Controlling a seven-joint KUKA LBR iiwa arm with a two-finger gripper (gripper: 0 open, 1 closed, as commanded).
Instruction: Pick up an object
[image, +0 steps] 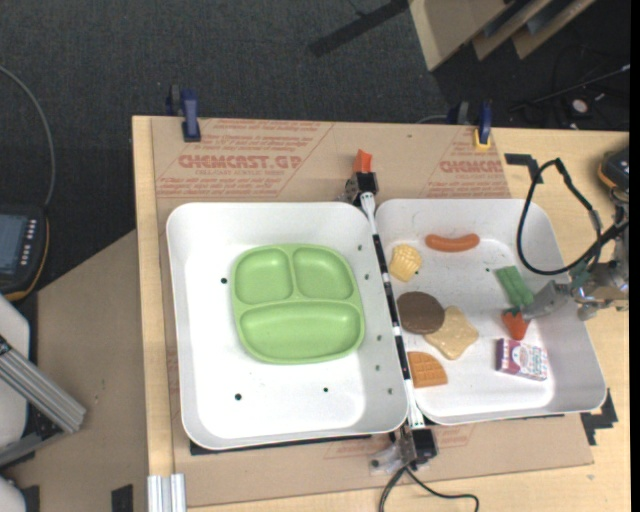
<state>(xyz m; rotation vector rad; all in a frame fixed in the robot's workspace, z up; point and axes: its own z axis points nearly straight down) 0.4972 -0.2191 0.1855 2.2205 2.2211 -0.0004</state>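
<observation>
Gripper (548, 300): at right bin's (570, 390) right side, opening cannot be told, nothing seen held. Left bin (190, 300): green divided plate (297, 303). Right bin: corn (404, 263), brown patty (420, 312), sausage (452, 241), green piece (514, 285), purple carton (521, 358).

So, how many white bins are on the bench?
2. The left bin holds a green divided plate; the right bin holds toy food items. None seems hidden.

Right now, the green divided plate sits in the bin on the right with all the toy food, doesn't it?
Not quite. In the camera view the green divided plate lies in the left bin; the toy food, such as the sausage, is in the right bin.
</observation>
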